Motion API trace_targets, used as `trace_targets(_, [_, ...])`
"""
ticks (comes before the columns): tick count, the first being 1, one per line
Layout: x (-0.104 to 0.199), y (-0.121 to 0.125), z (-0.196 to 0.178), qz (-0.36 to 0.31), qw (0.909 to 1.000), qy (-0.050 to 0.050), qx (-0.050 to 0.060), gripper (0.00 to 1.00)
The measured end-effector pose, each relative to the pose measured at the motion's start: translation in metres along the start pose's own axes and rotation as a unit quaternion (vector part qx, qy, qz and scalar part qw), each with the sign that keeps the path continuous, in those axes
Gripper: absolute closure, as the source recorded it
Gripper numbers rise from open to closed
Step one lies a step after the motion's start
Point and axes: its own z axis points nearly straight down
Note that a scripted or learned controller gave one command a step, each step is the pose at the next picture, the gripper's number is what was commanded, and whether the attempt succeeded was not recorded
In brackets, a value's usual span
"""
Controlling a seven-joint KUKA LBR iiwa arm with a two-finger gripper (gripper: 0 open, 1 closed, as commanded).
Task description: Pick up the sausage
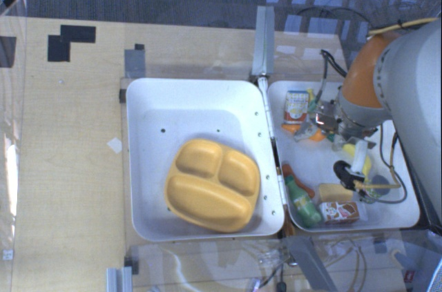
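Observation:
A short reddish-brown piece (286,174), which looks like the sausage, lies at the left wall of the right bin (407,215). A green bottle (302,201) lies against it and covers part of it. My gripper (323,122) is low in the back half of that bin, up and to the right of the reddish piece and apart from it. It hangs beside a small orange thing (314,135) and a little carton (296,106). The wrist hides what is between its fingers.
The left bin (145,104) holds a yellow sectioned plate (213,183). In the right bin's front lie a tan bread-like block (334,192) and a small printed carton (340,212). A yellow item (360,152) sits under the wrist. The arm covers the bin's right side.

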Motion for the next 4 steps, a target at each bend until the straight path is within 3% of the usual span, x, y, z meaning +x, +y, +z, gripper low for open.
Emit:
trace_targets(1, [-0.03, -0.064, -0.002, -0.064, 0.998, 0.0, -0.001, 0.0])
trace_targets(2, [-0.011, -0.075, -0.002, -0.093, 0.9956, -0.001, -0.003, 0.0])
trace_targets(3, [-0.011, -0.1, -0.004, -0.168, 0.9858, -0.001, -0.006, 0.0])
trace_targets(4, [-0.009, -0.099, -0.014, -0.169, 0.9857, 0.001, -0.006, 1.0])
